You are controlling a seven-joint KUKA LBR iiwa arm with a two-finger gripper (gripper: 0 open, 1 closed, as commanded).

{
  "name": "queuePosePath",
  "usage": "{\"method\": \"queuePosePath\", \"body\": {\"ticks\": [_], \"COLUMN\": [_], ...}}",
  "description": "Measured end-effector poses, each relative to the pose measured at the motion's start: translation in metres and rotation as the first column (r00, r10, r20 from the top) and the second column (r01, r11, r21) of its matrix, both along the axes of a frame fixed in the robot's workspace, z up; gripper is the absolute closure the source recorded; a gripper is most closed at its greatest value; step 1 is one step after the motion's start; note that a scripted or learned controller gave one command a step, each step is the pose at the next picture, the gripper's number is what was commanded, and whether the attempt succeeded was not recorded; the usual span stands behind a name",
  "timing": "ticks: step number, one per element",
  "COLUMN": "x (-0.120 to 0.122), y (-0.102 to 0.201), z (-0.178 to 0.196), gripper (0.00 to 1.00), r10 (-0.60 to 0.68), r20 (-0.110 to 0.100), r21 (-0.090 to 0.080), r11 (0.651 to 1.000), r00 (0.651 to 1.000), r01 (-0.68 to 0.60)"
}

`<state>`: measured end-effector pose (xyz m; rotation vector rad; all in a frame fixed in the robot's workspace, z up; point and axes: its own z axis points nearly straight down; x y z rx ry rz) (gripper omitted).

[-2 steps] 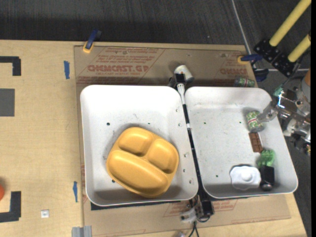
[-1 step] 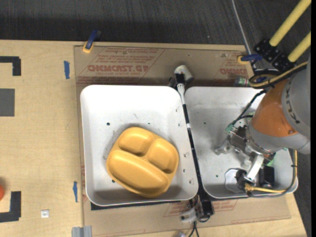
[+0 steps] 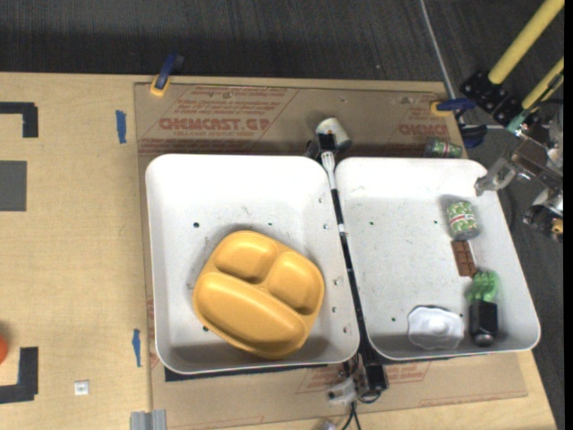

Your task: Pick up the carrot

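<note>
Here, two white bins lie side by side on a cardboard sheet [image 3: 215, 115] on the bench. The gripper [image 3: 512, 167] hangs at about 3 o'clock in the view, just outside the far right corner of the right bin [image 3: 394, 231] and over its rim. Whether the pincer is open or closed cannot be told, as it is small and tangled among dark hardware at the edge. Nothing can be seen held in it.

The left bin [image 3: 179, 204] holds one large yellow, loaf-like lump [image 3: 260, 292], which sits toward 6 o'clock of that bin.

In the right bin, the things are strung along the 3 o'clock wall:
- a green and white can [image 3: 461, 218] lies at about 2 o'clock;
- a small brown bar [image 3: 464, 258] is just below it;
- a green piece [image 3: 483, 285] is touching or nearly touching a black object [image 3: 483, 321] at 5 o'clock;
- a white rounded thing [image 3: 434, 325] lies beside them at 6 o'clock.

As for the carrot, none of these can be told to be it. A small orange shape [image 3: 3, 349] sits at the view's 8 o'clock edge, on the bench, well apart from both bins and cut off by the frame. What it is cannot be told.
</note>
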<state>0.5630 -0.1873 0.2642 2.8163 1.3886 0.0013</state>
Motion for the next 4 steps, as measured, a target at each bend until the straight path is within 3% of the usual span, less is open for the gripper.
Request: {"method": "queuePosePath", "body": {"ticks": [1,2,3,4], "x": [-0.018,-0.062,-0.013,-0.057], "y": [0.021,0.078,0.021,0.065], "z": [-0.176,-0.174,-0.11,-0.179], "gripper": [0.0,0.0,0.0,0.0], "r10": [-0.096,-0.299,0.203,-0.086], "r20": [-0.004,-0.007,-0.001,-0.003], "r21": [0.002,0.003,0.0,0.003], "r11": [0.995,0.954,0.979,0.996], "r00": [0.995,0.954,0.979,0.996], "r01": [0.096,0.299,-0.203,0.086]}}
